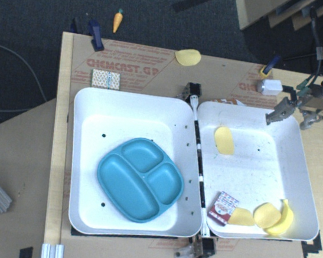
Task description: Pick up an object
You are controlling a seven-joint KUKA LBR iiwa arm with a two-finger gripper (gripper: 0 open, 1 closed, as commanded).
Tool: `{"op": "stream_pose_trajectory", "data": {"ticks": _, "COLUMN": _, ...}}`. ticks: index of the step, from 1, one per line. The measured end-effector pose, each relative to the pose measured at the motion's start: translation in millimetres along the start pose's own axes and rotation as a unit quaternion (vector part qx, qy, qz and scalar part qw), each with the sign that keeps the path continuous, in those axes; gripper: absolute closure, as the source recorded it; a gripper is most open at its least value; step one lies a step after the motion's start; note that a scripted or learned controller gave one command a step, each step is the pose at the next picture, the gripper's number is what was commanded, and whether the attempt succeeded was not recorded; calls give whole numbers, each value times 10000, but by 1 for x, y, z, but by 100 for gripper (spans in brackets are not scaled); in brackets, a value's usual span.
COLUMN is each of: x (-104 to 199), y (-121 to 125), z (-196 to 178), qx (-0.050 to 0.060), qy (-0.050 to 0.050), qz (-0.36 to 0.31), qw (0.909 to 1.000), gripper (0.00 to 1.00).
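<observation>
The gripper (pixel 294 111) hangs over the right bin's (pixel 305 169) far edge, fingers spread wide and empty. The nearest object, a yellow chip (pixel 224 140), lies near the bin's left edge. Risk: a flat chip may slip from the closing fingers.

Gripper (pixel 295 113) above far rim of right bin (pixel 306 169), fingers spread, holding nothing. Blue divided plate (pixel 139 179) in left bin (pixel 82 144). 1 yellow chip (pixel 225 140) and 1 red packet (pixel 222 208) in right bin.
</observation>
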State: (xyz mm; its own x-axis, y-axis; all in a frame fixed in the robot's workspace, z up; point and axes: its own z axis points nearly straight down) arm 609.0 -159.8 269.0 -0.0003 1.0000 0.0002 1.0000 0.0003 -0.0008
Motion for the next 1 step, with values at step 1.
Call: {"op": "stream_pose_trajectory", "data": {"ticks": 1, "x": 61, "y": -6, "z": 162, "qx": 22, "qy": 7, "qz": -4, "qw": 10000, "gripper": 0}}
